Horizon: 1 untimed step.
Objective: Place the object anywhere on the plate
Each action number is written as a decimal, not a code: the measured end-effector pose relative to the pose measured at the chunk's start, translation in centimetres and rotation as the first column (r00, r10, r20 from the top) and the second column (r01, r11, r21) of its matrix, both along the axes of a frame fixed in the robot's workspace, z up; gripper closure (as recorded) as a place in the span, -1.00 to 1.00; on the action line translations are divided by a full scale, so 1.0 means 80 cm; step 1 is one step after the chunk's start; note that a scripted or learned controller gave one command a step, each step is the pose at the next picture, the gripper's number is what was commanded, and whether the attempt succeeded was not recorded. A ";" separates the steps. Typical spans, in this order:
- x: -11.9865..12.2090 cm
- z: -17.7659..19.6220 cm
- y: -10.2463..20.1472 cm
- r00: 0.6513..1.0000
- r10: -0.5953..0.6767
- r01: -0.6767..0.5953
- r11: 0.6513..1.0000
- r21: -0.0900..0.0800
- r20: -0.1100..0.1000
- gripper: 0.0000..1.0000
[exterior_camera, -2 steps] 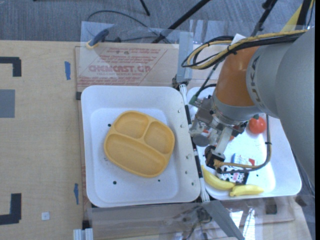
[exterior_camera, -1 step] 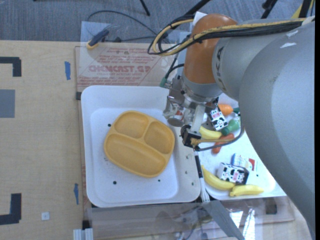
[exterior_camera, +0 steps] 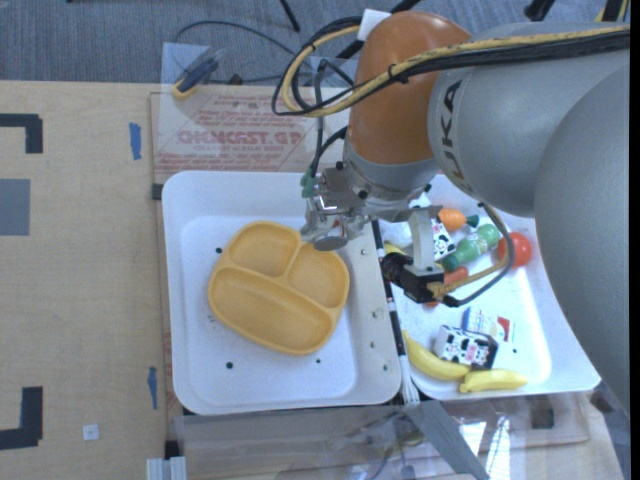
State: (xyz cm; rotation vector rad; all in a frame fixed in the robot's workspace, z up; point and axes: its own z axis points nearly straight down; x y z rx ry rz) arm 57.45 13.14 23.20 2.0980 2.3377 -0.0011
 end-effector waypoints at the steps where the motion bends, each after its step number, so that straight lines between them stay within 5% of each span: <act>1: 0.000 0.000 0.000 1.000 0.000 0.000 1.000 0.000 0.000 -1.00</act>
